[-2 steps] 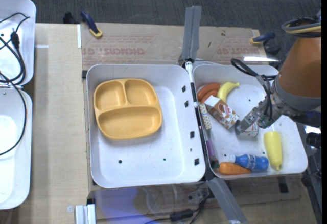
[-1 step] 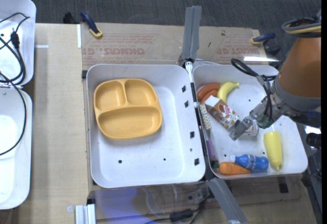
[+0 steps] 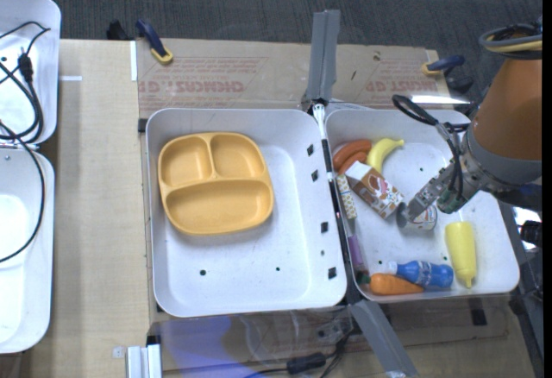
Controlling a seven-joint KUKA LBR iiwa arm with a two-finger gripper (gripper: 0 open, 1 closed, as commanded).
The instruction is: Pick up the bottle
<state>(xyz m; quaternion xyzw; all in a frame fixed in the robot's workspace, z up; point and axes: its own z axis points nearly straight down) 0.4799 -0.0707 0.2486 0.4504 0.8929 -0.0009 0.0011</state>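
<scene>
Far left of the claw (image 3: pixel 420 214), a yellow divided plate (image 3: pixel 215 182) lies in the left bin (image 3: pixel 172 281). Just left of the claw sits a small carton (image 3: pixel 376 191). The claw hovers low in the right bin (image 3: pixel 496 281); I cannot tell its state. Below it lies the blue bottle (image 3: pixel 423 274), apart and ungrasped, so pickup remains. Right, a yellow bottle (image 3: pixel 461 252) lies. The claw's tips blur against a grey object.

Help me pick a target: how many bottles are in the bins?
2, both in the right bin: a blue bottle lying along the near edge, and a yellow bottle beside it. Others could be hidden beneath the arm.
</scene>
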